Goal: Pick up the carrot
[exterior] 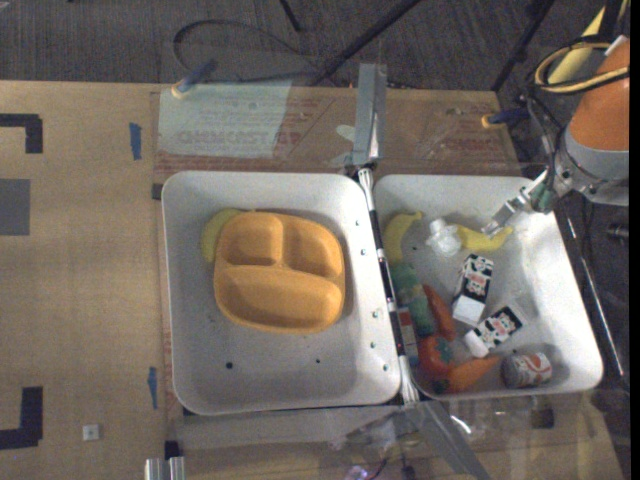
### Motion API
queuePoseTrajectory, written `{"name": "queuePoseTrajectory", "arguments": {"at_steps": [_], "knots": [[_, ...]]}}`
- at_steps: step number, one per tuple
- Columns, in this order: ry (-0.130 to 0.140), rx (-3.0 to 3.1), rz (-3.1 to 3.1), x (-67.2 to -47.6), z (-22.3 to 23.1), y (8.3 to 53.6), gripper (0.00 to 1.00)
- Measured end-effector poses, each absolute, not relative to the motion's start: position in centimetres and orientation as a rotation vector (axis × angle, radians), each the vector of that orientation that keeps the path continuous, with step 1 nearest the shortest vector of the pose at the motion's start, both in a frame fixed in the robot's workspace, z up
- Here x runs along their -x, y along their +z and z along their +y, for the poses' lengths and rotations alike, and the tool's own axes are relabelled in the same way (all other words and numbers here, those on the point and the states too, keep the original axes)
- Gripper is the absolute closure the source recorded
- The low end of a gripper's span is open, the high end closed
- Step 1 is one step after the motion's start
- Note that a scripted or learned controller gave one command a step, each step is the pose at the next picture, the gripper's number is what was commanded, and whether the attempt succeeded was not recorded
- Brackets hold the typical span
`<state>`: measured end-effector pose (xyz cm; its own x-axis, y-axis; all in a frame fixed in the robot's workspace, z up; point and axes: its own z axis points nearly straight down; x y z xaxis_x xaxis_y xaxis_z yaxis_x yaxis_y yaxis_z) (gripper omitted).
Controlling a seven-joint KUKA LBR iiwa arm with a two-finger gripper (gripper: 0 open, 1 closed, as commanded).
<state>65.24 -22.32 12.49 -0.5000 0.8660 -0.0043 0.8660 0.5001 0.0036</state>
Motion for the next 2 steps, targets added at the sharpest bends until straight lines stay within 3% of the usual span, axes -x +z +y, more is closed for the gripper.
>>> {"name": "queuePoseTrajectory", "arguments": {"at_steps": [1,2], "knots": [[0.018,-1.650,2.678,-65.2,-21.7,9.7,0.00],[-0.012,-1.483,2.778,-66.5,-20.5,10.1,0.00]]}}
